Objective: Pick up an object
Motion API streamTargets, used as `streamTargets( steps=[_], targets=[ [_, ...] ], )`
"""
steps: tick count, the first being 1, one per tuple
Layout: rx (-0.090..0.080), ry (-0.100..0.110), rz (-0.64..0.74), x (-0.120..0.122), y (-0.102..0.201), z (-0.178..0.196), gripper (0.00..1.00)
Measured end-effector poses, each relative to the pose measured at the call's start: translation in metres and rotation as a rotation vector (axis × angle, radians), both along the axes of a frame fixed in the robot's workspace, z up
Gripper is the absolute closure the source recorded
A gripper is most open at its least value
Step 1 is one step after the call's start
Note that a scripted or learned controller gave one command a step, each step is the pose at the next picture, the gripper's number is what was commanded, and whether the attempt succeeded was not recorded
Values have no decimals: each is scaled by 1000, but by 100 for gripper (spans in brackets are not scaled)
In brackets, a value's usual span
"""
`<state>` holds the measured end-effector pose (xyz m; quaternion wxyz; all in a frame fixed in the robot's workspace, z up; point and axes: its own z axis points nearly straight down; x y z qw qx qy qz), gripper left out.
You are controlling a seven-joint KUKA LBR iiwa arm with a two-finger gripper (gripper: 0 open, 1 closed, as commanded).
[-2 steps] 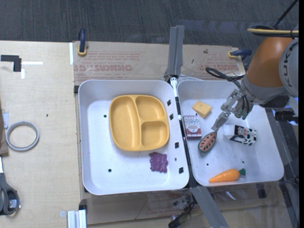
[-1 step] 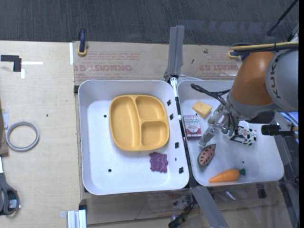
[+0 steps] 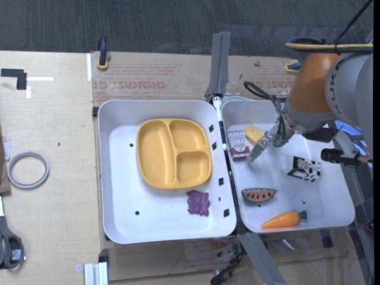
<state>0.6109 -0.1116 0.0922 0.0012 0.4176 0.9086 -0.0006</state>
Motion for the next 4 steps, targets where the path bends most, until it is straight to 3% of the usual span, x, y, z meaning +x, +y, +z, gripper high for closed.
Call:
streamTargets(
  steps=[1,2,3,4],
  targets=[
    [0,0,-359,46,6,0,0],
    [-2,-2,-355,47,8,10,100],
    [0,0,-393,48,84,100,100],
    [0,0,-394,48,84,100,0]
  ],
)
